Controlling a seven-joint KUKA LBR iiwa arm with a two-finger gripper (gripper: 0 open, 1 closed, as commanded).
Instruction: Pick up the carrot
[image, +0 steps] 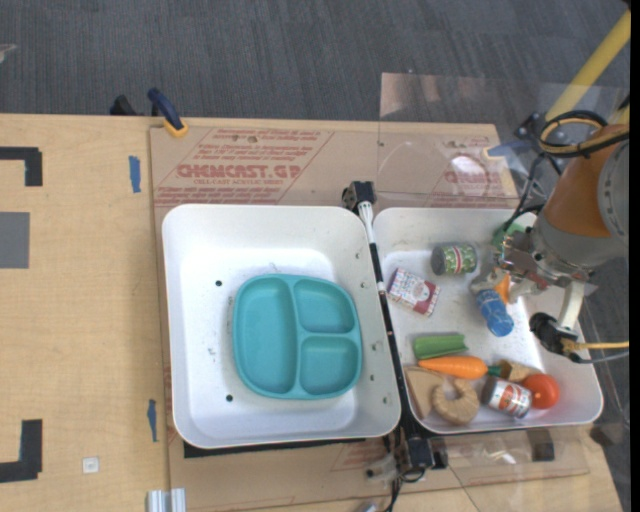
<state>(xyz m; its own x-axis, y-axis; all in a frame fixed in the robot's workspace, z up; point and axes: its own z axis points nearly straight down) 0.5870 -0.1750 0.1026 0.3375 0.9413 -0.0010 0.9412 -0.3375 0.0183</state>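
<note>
The carrot (455, 367) is orange and lies on its side in the front part of the right bin (590, 405), just below a green vegetable (440, 345). My gripper (506, 272) hangs over the back right of the same bin, above a blue bottle (493, 313) and to the right of a green-labelled can (455, 260). It is well behind the carrot and apart from it. The grey arm with its orange band (580, 205) reaches in from the right.
The right bin also holds a pink-and-white packet (412, 290), a bagel-like ring (455, 402), a red-labelled can (507, 398) and a red tomato (542, 390), crowded round the carrot. A teal divided plate (297, 335) lies in the left bin (190, 300).
</note>
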